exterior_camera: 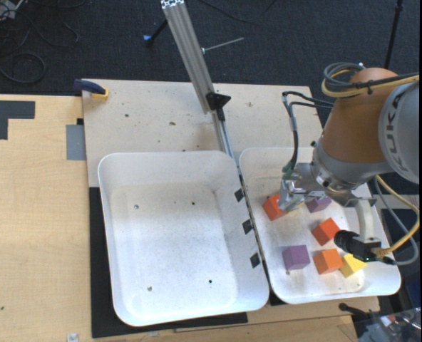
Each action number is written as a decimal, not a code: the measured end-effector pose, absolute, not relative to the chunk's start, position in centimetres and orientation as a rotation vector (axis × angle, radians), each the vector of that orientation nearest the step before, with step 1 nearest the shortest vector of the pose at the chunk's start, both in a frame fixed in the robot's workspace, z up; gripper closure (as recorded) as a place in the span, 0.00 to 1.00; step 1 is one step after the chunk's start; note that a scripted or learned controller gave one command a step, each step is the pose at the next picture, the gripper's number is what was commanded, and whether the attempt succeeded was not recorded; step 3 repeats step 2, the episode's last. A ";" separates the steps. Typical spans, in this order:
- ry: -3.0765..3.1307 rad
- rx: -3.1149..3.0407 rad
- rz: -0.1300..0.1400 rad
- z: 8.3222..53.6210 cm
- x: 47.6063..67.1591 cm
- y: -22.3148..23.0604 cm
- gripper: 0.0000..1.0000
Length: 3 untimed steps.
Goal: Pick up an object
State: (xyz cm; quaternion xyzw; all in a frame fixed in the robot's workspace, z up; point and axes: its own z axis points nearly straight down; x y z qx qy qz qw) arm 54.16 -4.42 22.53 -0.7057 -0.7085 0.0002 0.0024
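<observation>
In the right bin [382, 285] my gripper [291, 197] hangs low near the bin's left side. An orange-red block [271, 208] lies right beside it on its left, touching or nearly touching. A small purple block [317, 204] sits just to its right, partly under the wrist. Further forward lie an orange block [325, 230], a larger purple block [296, 257], another orange block [328, 261] and a yellow block [353, 266].
The left bin [118, 191] adjoins the right one, with black clips [246, 226] along the shared edge. A slanted aluminium bar [194, 57] rises behind the bins. Cables [294, 130] loop off the arm above the right bin.
</observation>
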 end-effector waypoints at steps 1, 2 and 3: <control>-2.222 -2.213 0.003 23.6 52.6 0.3 1.00; -2.223 -2.210 0.004 24.0 51.2 6.2 1.00; -2.223 -2.210 0.004 24.0 51.2 6.2 1.00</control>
